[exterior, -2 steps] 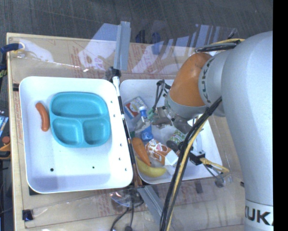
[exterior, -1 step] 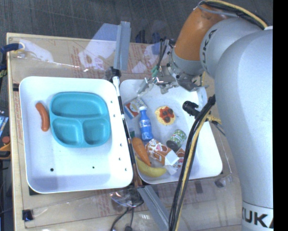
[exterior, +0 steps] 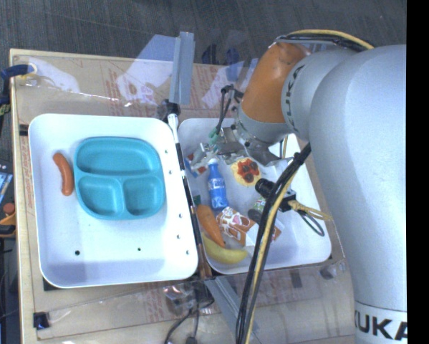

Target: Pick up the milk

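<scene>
The milk (exterior: 236, 225) is a small white carton with red print, lying in the right bin (exterior: 311, 235) near its front, between a carrot (exterior: 208, 225) and the arm's black cable. My gripper (exterior: 219, 144) hangs over the far left part of that bin, beyond the top of a blue bottle (exterior: 215, 185) and well behind the milk. The orange wrist band and grey arm body cover much of the gripper from above.
A banana (exterior: 225, 253) lies at the right bin's front, and a pizza slice (exterior: 246, 170) sits right of the bottle. The left bin (exterior: 49, 249) holds a blue divided tray (exterior: 119, 175) and a sausage (exterior: 64, 173). The arm hides the right bin's right side.
</scene>
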